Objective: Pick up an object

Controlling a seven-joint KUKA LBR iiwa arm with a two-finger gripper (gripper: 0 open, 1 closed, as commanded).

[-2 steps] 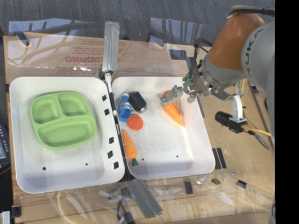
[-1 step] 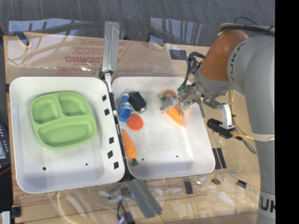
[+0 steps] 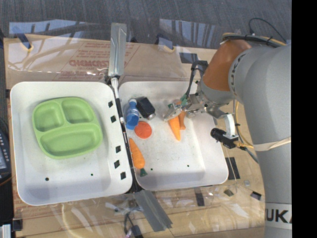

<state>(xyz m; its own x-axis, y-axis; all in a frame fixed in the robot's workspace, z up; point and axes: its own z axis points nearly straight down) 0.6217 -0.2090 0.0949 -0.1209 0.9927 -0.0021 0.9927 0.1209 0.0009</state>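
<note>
In the right bin (image 3: 198,170) an orange carrot (image 3: 176,128) lies near the middle, pointing down. My gripper (image 3: 179,108) hangs low right over the carrot's upper end, reaching in from the right. A red-orange disc (image 3: 143,130) lies left of the carrot. Beyond the disc are a blue bottle (image 3: 132,114) and a small black block (image 3: 146,107). A second carrot (image 3: 136,155) with a green tip rests against the bin's left wall.
The left bin (image 3: 29,182) holds a green divided plate (image 3: 66,126). A grey divider strip (image 3: 117,53) runs up between the bins. The arm's grey body and orange band (image 3: 223,66) cover the right bin's right side.
</note>
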